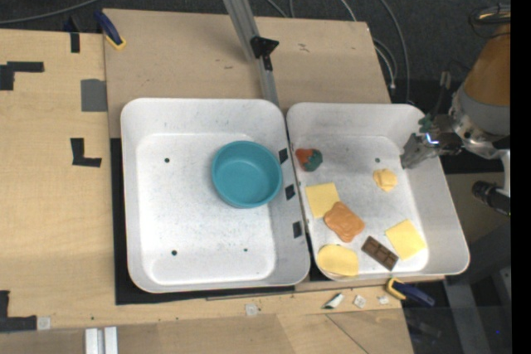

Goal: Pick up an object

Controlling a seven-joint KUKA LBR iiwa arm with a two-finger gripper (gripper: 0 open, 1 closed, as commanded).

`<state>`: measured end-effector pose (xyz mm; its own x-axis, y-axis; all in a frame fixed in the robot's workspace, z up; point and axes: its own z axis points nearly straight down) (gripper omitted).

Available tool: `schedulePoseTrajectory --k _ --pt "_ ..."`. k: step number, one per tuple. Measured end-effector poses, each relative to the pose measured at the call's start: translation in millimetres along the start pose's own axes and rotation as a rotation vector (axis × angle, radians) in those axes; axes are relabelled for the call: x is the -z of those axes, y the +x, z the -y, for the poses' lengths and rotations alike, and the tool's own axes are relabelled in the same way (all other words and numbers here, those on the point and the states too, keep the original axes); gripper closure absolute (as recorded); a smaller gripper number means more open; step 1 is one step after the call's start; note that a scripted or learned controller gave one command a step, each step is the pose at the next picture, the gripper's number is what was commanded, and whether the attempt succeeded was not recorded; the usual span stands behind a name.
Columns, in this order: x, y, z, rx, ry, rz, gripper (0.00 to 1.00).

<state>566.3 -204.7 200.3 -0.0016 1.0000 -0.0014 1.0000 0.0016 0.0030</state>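
The claw (417, 147) hovers over the right bin's (440, 203) upper right rim, its state impossible to tell, so this looks like the approach step, and the next move calls for descending left onto the small yellow piece (384, 178) nearby.

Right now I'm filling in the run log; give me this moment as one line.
gripper: over right bin's right rim, holding nothing seen | nearest: small yellow piece | left bin: blue bowl | pick: not yet done
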Motion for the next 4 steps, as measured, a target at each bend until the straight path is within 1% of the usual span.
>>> schedulePoseTrajectory --k 1,2,3,4 --pt "27 0 -1 0.0 0.001 -0.001 1.0" --pt "32 50 -7 0.005 0.003 -0.003 1.0" --pt "23 108 -10 0.005 0.005 -0.003 1.0" --pt "28 158 2 0.005 0.004 -0.003 1.0"
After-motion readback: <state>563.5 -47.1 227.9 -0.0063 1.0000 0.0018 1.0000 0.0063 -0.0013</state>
